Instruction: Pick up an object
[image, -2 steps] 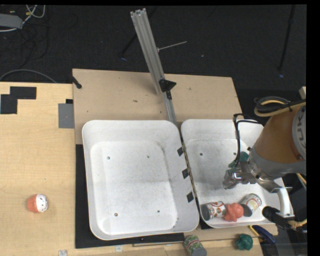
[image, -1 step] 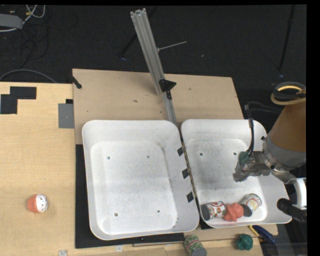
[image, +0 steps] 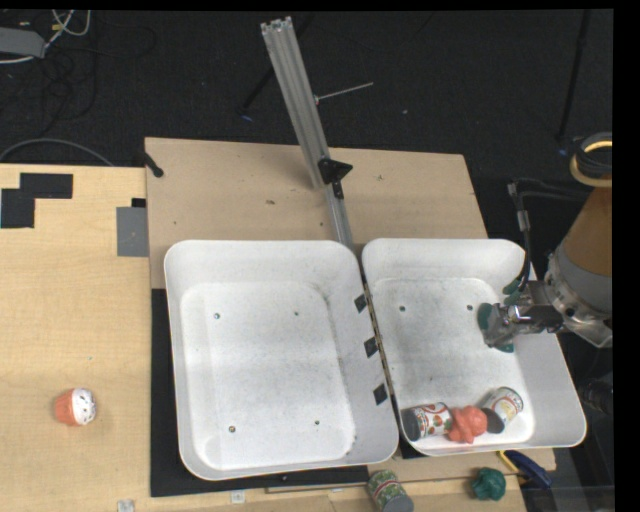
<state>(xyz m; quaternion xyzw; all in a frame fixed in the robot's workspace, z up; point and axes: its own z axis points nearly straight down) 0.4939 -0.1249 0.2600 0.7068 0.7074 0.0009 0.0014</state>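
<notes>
My gripper hangs over the right side of the right bin, above bare bin floor, at the end of the grey arm with the orange band. Along the bin's front wall lie a small can with a red-and-white label, a red lumpy object touching it, and a second small can just to the right. These three sit well in front of the gripper and apart from it. Nothing shows in the gripper.
The left bin adjoins the right one. In front of the bins lie another can and a green object. An orange-and-white ball rests on the wooden surface at the left. A metal rail slants behind the bins.
</notes>
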